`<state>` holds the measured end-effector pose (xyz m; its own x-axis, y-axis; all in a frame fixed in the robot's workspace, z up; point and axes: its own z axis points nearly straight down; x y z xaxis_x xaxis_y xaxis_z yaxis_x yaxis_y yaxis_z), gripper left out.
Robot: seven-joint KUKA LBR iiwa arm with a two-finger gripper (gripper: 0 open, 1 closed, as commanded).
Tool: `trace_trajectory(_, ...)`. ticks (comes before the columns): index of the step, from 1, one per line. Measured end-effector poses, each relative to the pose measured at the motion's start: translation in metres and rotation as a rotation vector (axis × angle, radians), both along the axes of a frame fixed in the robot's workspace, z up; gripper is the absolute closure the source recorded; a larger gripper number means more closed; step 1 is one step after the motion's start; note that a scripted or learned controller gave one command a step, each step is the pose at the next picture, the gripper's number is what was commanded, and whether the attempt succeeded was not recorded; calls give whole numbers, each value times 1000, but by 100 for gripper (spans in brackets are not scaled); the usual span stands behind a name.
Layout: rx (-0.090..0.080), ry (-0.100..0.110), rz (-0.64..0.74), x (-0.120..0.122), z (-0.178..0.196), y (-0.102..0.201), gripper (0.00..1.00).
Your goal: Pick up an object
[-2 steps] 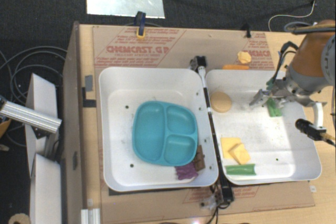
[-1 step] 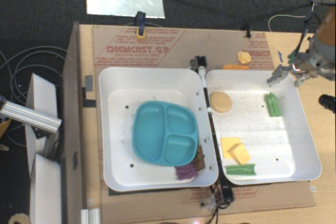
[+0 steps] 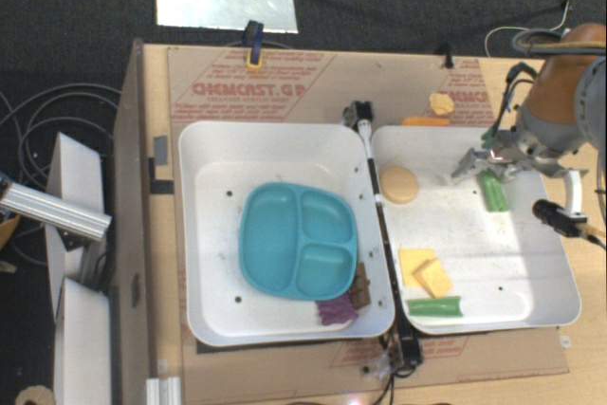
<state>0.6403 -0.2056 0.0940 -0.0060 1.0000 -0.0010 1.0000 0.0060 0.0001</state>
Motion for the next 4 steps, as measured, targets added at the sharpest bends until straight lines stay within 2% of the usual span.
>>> trace_trajectory(1, -2, -7, 1, 2, 17, -1, 100)
trace_trajectory(2, -2, -6, 2, 2, 17, -1, 0)
trace_trajectory(3, 1, 1, -4, -16, -10, 0, 0)
trace_trajectory(4, -1, -6, -3, -14, 2, -1, 100)
